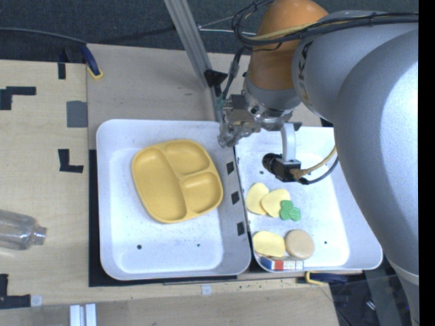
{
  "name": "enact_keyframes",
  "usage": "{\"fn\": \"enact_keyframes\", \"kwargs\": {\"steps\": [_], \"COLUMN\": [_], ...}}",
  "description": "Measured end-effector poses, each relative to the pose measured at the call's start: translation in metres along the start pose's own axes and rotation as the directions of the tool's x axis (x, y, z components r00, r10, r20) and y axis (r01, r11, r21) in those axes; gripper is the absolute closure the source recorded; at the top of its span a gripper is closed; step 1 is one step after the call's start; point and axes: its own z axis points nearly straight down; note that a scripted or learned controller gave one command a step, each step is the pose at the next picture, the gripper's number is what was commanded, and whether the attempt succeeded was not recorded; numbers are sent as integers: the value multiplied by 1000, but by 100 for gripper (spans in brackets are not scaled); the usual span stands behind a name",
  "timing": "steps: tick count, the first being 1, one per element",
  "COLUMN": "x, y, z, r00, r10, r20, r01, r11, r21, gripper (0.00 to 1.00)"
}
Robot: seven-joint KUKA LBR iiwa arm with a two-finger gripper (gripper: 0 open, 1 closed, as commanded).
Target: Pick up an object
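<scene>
Left of the pincer (230,136) spreads a pale wooden bench (41,189) (black tape marks); beyond it, seemingly dark carpet (81,5).

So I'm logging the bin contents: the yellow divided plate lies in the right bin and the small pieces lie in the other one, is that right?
Not quite. The camera view shows the yellow divided plate in the left bin, not the right. The small pieces, yellow, tan and green, do lie in the other one, the right bin.

Yellow divided plate (178,180) in left bin (115,250); small, perhaps toy-food pieces (273,203) in right bin (340,243).
</scene>
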Motion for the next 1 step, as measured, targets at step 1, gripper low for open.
{"fn": "enact_keyframes", "kwargs": {"steps": [1], "x": [-2], "y": [-26], "z": [9], "r00": [1000], "r10": [4], "r20": [0], "r01": [-4], "r11": [1000], "r21": [1], "gripper": [100]}}
